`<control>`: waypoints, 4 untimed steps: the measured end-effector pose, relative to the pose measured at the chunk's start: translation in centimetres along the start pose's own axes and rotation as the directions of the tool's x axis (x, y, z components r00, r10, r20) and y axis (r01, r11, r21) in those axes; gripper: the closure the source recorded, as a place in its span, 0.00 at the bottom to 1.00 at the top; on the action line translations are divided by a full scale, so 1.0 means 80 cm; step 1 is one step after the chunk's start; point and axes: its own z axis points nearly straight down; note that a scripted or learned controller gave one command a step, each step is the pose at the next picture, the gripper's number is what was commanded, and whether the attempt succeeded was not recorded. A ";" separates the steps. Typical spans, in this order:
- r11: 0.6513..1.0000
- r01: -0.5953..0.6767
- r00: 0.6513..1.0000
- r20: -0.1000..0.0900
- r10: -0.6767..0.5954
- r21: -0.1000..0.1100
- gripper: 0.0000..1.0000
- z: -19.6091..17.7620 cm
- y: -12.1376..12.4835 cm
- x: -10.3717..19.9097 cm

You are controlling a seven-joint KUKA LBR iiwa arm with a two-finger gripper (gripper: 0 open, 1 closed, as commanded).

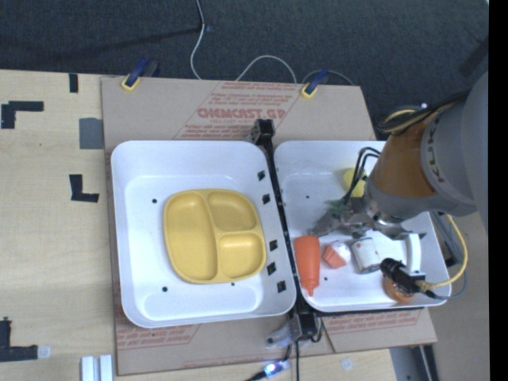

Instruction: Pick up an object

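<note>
In the right bin [317, 161] an orange carrot-shaped toy [308, 264] lies along the left wall. Beside it sits a small red and white piece [336, 254]. A yellow object [352, 182] shows partly behind the arm near the bin's back. My gripper [340, 222] is low over the middle of this bin, just above and right of the carrot's top end, with the wrist's orange band [399, 165] behind it. A small green bit [342, 205] peeks out beside the gripper. The arm hides what lies under the wrist.
The left bin [135, 165] holds a yellow divided plate [213, 235]. A brown-orange round item [400, 289] with a black cable lies at the right bin's front right corner. Black clips [263, 130] join the bins along the middle wall.
</note>
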 end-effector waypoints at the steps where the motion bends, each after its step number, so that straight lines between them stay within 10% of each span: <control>1: 1.000 0.001 1.000 -0.001 -0.001 0.001 1.00 -0.014 0.000 0.001; 4: 1.000 0.001 1.000 -0.002 -0.001 0.001 1.00 -0.209 0.003 0.007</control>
